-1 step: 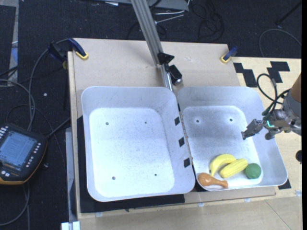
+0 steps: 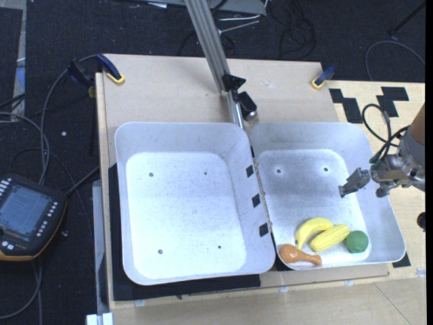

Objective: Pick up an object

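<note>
Hand above the right bin, nothing held

The hand (image 2: 365, 183) is seen open and empty; a banana (image 2: 310, 229), corn (image 2: 329, 237) and lime (image 2: 356, 242) are grouped below it.

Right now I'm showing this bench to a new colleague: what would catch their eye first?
Probably the bright cluster in the near corner of the right bin: a banana, a yellow corn cob, a green ball and an orange drumstick-shaped toy. Next, the tool reaching in from the right above that bin's far side, nothing between its fingers.
</note>
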Available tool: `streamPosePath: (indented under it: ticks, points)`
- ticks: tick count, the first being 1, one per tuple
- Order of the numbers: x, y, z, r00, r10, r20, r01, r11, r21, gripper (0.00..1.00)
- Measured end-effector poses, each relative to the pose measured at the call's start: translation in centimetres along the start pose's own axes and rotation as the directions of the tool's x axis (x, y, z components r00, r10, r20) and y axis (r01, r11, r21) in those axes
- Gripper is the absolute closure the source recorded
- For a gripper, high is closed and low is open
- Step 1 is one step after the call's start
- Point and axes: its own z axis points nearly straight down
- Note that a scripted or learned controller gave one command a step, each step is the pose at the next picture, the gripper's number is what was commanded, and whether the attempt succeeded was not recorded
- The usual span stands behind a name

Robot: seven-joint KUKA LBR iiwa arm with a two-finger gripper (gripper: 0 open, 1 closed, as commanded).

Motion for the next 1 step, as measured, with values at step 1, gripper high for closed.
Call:
streamPosePath:
  ticks: [1]
  points:
    - [-0.14,0.04,4.23,1.000,0.000,-0.001,0.000,1.000,0.003,0.00]
